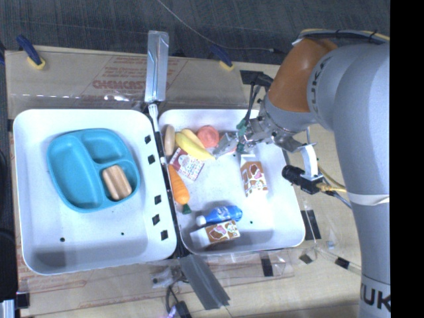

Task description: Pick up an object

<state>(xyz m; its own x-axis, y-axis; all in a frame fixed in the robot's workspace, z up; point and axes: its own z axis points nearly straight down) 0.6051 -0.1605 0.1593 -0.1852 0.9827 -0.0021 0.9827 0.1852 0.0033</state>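
**Pincer low in the right bin, grip unreadable**

My pincer (233, 142) sits low in the right bin (281, 207), just beside the red ball (208, 135) and the banana (194, 144). I cannot tell how my pincer stands, nor whether it grips anything. A brown carton (254, 177) lies just below it. In the left bin (40, 230), a blue tray (76, 167) holds a bread roll (116, 181)

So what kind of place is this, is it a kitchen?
Probably not a kitchen, more likely a robot lab. A big grey robot arm reaches over two white bins on a bench, cables run about, and the banana and carrot look like toy food for practising grabbing.
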